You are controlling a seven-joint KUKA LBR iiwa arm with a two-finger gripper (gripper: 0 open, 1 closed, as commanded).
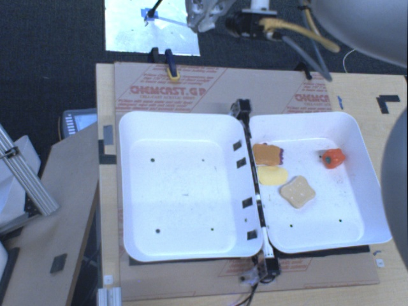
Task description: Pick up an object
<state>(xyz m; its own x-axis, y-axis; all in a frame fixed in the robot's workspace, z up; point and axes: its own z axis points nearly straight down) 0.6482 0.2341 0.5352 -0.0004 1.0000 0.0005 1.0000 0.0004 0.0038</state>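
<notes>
Several small items lie in the right bin point(357, 222). An orange piece with a purple edge point(268, 154) rests near the bin's left wall. A flat yellow piece point(273, 176) lies just below it. A beige toast-like slice point(297, 192) touches the yellow piece's lower right. A red-orange pepper-like item point(332, 158) sits apart, towards the right. My gripper point(203, 11) is raised at the top of the view, far behind the bins and well away from every item.
The left bin point(185, 241) stands beside the right one, joined by a dark clamp strip point(250, 190). Both rest on a cardboard sheet point(191, 88). Yellow and grey cables point(299, 34) hang from the arm at the top right. A shiny plate point(137, 14) lies behind.
</notes>
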